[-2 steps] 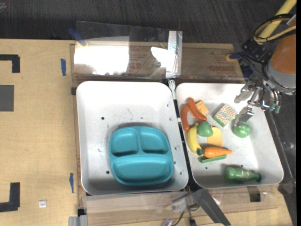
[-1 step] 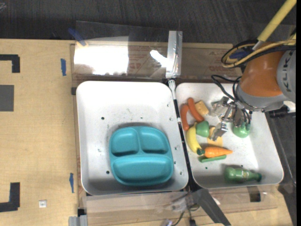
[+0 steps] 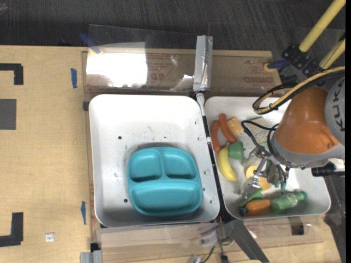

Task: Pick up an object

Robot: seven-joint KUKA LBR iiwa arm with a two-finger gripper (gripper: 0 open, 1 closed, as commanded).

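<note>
teal plastic, a divided tray [image 3: 163,181] with three compartments, lies in the left bin [image 3: 104,147], toward that bin's near side. the right bin [image 3: 321,200] holds a scatter of toy food. a red-orange sausage [image 3: 215,134] and a second one [image 3: 225,124] lie along its left wall at the far end, with a pale yellow wedge [image 3: 236,126] just beside them. below them a banana [image 3: 226,164] runs down the left side, touching a green piece [image 3: 236,150] on its right. at the near edge an orange carrot with a green top [image 3: 256,206] lies next to a green vegetable [image 3: 287,201].

the grey arm with its orange band [image 3: 305,126] reaches in from the right and hangs over the middle of the right bin. the jaws [image 3: 262,181] point down among the toys, low over a small yellow piece [image 3: 255,174], just above the carrot. the metal parts and cables there are too cluttered to read, so i cannot tell how far the jaws are spread or whether anything sits between them.

both bins rest on a brown cardboard-covered bench [image 3: 38,147], with a clear plastic sheet [image 3: 142,64] standing behind the left bin.
</note>
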